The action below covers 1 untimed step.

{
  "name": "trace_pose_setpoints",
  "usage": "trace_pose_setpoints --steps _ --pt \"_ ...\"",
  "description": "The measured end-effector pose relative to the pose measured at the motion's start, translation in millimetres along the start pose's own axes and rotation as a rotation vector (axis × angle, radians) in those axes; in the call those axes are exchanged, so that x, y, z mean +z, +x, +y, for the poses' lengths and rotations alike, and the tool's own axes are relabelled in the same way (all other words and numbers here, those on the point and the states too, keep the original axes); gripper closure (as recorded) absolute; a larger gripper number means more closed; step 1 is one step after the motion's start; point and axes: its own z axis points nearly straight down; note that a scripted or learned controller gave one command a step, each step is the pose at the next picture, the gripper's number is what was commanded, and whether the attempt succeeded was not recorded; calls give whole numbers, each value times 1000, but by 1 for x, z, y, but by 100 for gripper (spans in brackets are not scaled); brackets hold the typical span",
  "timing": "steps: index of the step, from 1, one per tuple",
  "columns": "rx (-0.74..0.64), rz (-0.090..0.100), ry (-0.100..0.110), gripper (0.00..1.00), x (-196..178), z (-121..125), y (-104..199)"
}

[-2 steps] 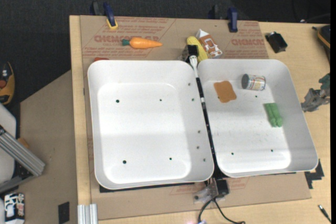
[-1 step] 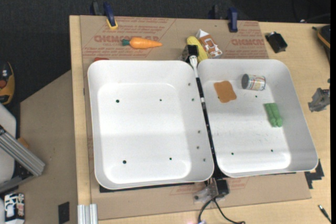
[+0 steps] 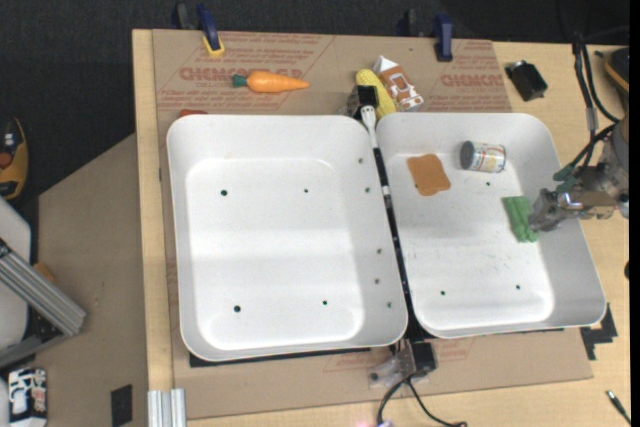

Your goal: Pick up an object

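The right bin [image 3: 480, 305] holds three things: a flat brown piece [image 3: 428, 174] like a slice of toast, a small can [image 3: 484, 156] lying on its side, and a green block [image 3: 518, 217] near the right wall. My gripper [image 3: 550, 209] reaches in over the bin's right rim, low down and right beside the green block's right edge. The two look to be touching or nearly so, and whether the block is gripped is not visible. The left bin [image 3: 270, 235] has nothing in it.
On the cardboard behind the bins lie a toy carrot [image 3: 270, 82], a yellow item [image 3: 372, 90] and an orange-and-white carton [image 3: 400, 87]. A black piece [image 3: 525, 80] sits at the back right. Blue clamps [image 3: 210, 33] hold the board's far edge.
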Motion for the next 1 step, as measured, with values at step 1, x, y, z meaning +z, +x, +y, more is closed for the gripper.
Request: trace_pose_setpoints --steps 1 --pt "-3 0 0 100 34 14 77"
